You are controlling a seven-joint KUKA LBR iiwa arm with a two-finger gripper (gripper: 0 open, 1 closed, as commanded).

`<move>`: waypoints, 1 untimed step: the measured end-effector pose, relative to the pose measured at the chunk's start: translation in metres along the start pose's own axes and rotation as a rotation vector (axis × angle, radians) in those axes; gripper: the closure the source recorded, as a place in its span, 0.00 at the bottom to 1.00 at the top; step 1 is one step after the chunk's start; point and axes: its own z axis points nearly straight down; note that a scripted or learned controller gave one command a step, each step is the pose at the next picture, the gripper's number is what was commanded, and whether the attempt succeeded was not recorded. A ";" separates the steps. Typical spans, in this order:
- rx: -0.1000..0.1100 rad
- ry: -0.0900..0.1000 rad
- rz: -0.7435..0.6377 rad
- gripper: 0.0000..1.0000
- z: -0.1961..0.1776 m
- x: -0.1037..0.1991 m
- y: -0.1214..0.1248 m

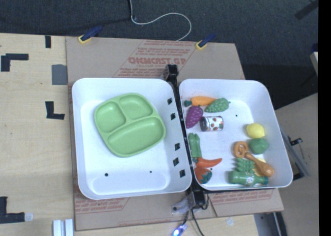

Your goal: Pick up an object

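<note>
Every candidate for picking lies in the right bin (269, 100): an orange carrot (201, 100) and green piece (217, 105) near its far-left corner, a purple grape bunch (194, 116) and small can (212, 123) just below them, a yellow lemon (255, 130) and green ball (258, 145) toward the right wall. The lemon sits apart from its neighbours and nearest the side the arm reaches from, so it looks the easiest target. The left bin (83, 142) carries a green divided plate (129, 124). The gripper's state cannot be told
</note>
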 end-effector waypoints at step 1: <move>0.000 -0.002 0.000 1.00 -0.010 0.000 0.000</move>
